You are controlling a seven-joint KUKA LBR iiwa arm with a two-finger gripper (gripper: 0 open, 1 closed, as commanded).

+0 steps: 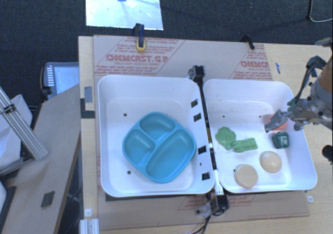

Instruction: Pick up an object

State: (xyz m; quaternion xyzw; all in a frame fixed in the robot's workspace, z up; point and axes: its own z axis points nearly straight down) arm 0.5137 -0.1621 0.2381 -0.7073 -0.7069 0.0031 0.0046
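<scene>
The right bin (244, 98) holds several small objects. A light green piece (226, 137) and a green bar (245, 145) lie near its left side. Two beige round pieces (270, 161) (246, 176) sit toward the front. A small dark green block (280, 140) rests near the right wall. An orange-red object (275, 120) sits at the tip of my gripper (286, 117), which reaches in low over the bin's right side. The view is too small to tell whether the orange-red object is gripped or merely touched.
A blue divided plate (158, 146) lies in the left bin (145, 90). A black divider strip (204, 129) runs between the bins. Cardboard (156, 56) lies under both. A grey shelf (47, 139) stands at the left of the bench.
</scene>
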